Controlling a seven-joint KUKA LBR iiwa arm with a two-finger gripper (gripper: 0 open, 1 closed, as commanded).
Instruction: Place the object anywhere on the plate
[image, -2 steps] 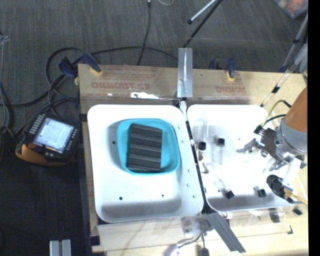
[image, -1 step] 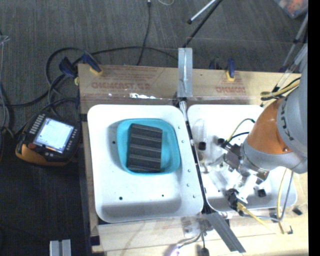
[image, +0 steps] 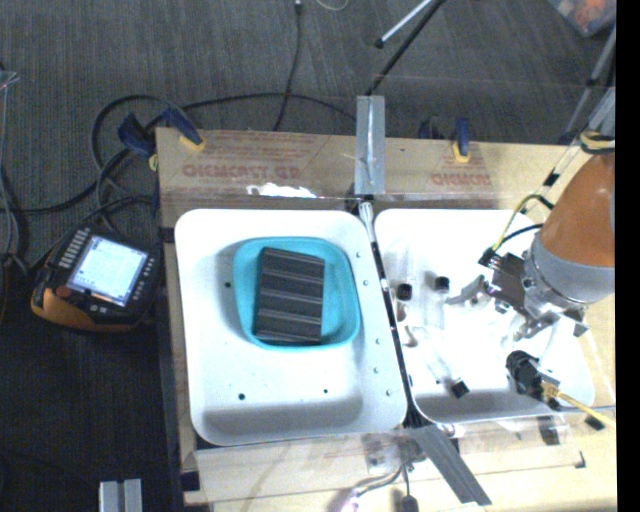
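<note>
Nearest the lens: front edge of the desk (image: 300, 465), bare wood with a metal bracket (image: 455, 470) below the seam of the 2 bins.

End effector (image: 515, 310) over the right bin (image: 440, 395), toward its right side, hanging from the grey wrist with the orange band (image: 590, 215) above. Nothing visible between the fingers. Released or clenched: cannot tell from this angle, too much wrist hardware and cable in the way.

Right bin around it: a few small dark bits on the white floor, 1 near the top left (image: 404, 291), 1 near the front (image: 458, 387). Looks like fixtures or markers, too small to identify.

Left bin (image: 210, 390): teal plate (image: 343, 300) sitting in the upper middle. Dark ribbed block (image: 290, 294) lying flat on it, footprint fully inside the plate rim as far as the slant shows, long side running front to back, slightly skewed.

Status, as a judgement: placement reads as done. Object on plate, well apart from the end effector, a full bin wall between them. No contact, no support needed.

Left to do: probably nothing but retract or park. Only caveat: 1 view, so cannot confirm the block rests flat rather than propped on the rim; the top face looks level.

Outward: clamps (image: 180, 128) on the back board, handheld controller (image: 100, 275) on the floor left of the desk, screen lit.
</note>
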